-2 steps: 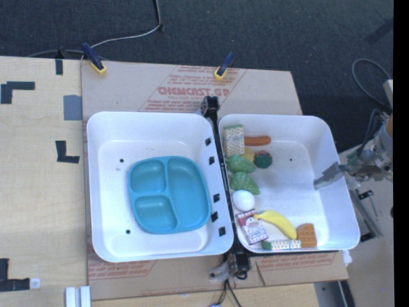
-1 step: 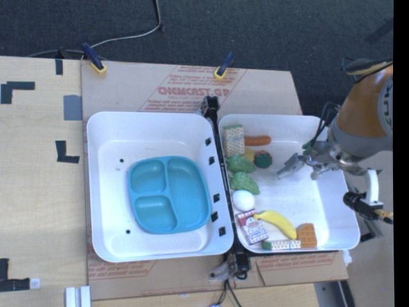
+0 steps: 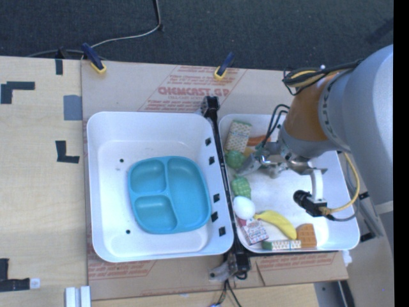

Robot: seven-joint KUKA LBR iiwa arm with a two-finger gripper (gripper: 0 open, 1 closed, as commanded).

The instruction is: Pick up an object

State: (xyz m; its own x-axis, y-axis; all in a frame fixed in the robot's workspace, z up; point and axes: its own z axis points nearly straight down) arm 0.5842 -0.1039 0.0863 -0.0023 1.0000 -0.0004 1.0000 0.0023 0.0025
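A grey robot arm (image 3: 358,101) with an orange band reaches in from the right, over the right-hand one of two shallow white bins sitting side by side on a bench. The left bin (image 3: 102,171) holds a blue divided tray (image 3: 169,194) with three compartments. The right bin (image 3: 342,232) holds a scatter of small toy foods.

The gripper (image 3: 263,160) hangs low over the upper middle of the right bin, pointing toward the divider between the bins. Whether its fingers are apart or closed cannot be told from this angle, and nothing can be seen held between them.

The nearest objects lie just to the gripper's left: a dark green leafy piece (image 3: 234,159) almost beside it, and a tan, speckled rectangular block (image 3: 239,135) a little farther up, its long axis running up and down the picture. Below these, along the divider, sit a light green lumpy piece (image 3: 241,187) and a white egg (image 3: 243,206). Farther off, near the bin's lower edge, lies a yellow banana (image 3: 276,223), its long axis slanting down to the right, with a small printed packet (image 3: 254,233) and an orange waffle-patterned piece (image 3: 307,236) beside it. The dark green piece looks the likeliest target.
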